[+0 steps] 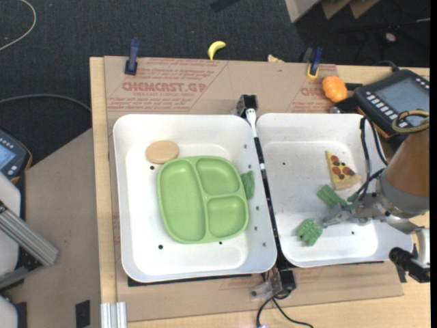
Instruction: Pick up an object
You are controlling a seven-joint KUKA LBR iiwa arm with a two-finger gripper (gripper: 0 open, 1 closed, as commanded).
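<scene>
Grey and orange, the arm enters from the right edge of the frame and reaches low into the right bin [300,255], its gripper [336,214] pointing left over the bin's lower middle. Whether the pincer is wide or closed cannot be told. A green block [328,196] lies just above it, a second green piece [309,231] at lower left, a pizza slice toy [340,170] higher up
</scene>
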